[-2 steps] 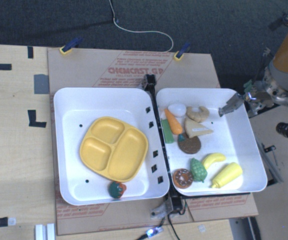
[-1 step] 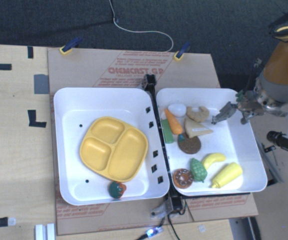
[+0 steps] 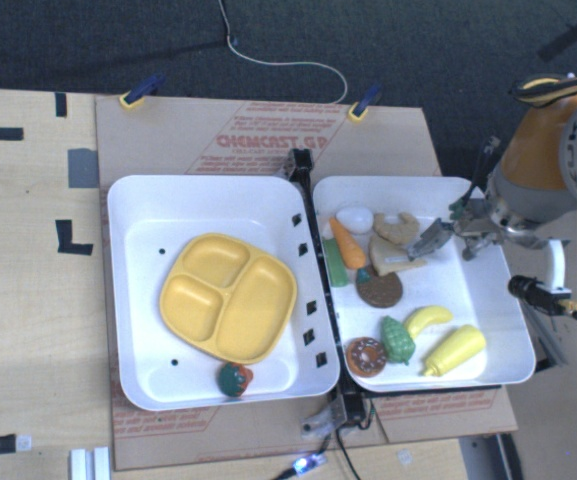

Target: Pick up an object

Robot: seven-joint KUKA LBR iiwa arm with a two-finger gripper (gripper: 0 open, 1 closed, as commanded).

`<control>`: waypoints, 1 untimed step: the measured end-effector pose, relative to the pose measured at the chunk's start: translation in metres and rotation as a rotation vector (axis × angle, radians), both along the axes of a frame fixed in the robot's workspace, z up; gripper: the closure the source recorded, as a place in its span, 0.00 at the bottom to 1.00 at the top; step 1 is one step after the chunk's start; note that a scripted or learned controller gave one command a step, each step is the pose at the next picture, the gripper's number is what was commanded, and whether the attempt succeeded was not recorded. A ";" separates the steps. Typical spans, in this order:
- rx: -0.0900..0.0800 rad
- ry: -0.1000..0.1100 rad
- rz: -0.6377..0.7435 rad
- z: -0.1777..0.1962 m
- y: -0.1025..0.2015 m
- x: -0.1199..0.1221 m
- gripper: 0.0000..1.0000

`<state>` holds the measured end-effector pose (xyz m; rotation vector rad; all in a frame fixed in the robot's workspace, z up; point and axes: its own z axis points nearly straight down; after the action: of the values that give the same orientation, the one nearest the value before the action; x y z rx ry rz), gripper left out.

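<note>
Glossy plastic yellow tray (image 3: pixel 228 298); smooth white bins (image 3: pixel 128 268); matt cardboard sheet (image 3: pixel 258 138) beneath.

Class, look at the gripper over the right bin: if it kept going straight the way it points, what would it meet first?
The gripper points left, towards the toy pile. It would probably meet the tan slice of bread first, with the carrot beyond it. Its height above the bin is hard to judge from this slanted view.

Grey arm (image 3: pixel 538 183), orange band, dark claw (image 3: pixel 430 240)

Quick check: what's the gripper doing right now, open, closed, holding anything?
Gripper: over the right bin, near the toy food; open or closed cannot be told.
</note>
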<state>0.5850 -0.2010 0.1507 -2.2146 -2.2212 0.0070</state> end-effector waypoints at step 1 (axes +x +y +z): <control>0.000 0.000 -0.001 -0.047 0.002 -0.009 0.00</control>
<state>0.5763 -0.1989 0.1034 -2.2155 -2.2203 0.0066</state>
